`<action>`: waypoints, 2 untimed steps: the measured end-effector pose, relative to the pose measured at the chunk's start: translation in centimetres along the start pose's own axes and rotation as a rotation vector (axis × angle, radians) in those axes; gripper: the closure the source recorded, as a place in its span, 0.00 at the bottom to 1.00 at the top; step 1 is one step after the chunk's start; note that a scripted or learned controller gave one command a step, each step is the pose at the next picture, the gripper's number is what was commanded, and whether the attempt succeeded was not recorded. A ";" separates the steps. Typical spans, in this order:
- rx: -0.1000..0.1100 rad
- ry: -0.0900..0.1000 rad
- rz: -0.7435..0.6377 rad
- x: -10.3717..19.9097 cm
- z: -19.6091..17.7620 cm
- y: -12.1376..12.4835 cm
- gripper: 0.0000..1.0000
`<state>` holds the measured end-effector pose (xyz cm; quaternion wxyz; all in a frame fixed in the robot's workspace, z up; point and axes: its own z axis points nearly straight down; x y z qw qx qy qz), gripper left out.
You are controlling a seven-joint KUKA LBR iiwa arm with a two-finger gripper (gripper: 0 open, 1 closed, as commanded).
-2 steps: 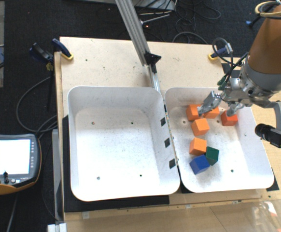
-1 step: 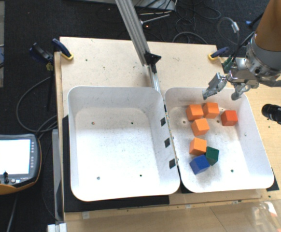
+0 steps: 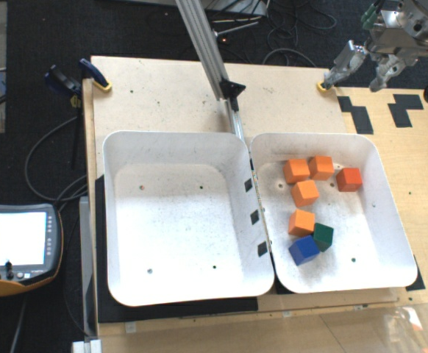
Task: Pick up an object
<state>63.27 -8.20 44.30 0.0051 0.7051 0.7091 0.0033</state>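
Camera view has the hand [image 3: 367, 68], fingers spread apart and holding nothing, high over the desk's [image 3: 162, 94] far right corner, with the blocks [image 3: 306, 192] below-left in the right bin [image 3: 390, 219].

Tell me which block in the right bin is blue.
The blue block, at the cluster's near end, touching the green block. The other five are orange or red-orange.
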 end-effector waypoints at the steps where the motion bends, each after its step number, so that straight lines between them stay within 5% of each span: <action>1: 0.002 -0.002 0.010 -6.4 -10.5 -1.1 0.00; 2: 0.018 0.003 0.001 -4.0 -4.0 1.3 0.00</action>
